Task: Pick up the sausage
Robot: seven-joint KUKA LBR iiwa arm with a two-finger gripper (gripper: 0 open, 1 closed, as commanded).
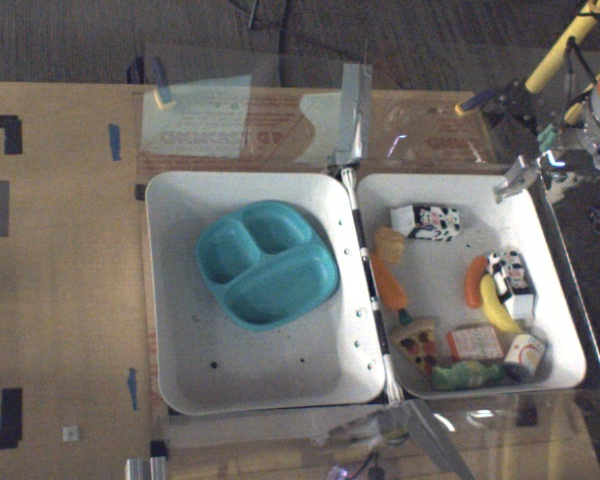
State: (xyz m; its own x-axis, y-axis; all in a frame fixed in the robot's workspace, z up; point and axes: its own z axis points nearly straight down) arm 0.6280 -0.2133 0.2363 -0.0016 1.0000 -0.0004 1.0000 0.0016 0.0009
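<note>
1 end effector (522, 175) serves this station. It hangs over the far right corner of the right bin (570, 368), at the rim. Whether it is released or clenched cannot be determined from the camera view, and no object is visible in it.

The sausage (474, 281) lies on the floor of the right bin, in its right half, about midway between the far and near walls. It is the orange-red, slightly curved item. From the end effector, it lies toward the near edge of the view and a little to the left, well apart.

Its long axis runs roughly from far to near in the view, nearly parallel to the bin's side walls.

A banana (498, 308) lies just beside the sausage on its right, apparently touching it near the lower end. A black-and-white carton (513, 273) stands just beyond the banana. The left side of the sausage faces bare bin floor, with a carrot (388, 281) well apart on that side.

Judgement: the approach calls for travel toward the near wall, then a descent with the closing direction set across the sausage's short axis.
</note>
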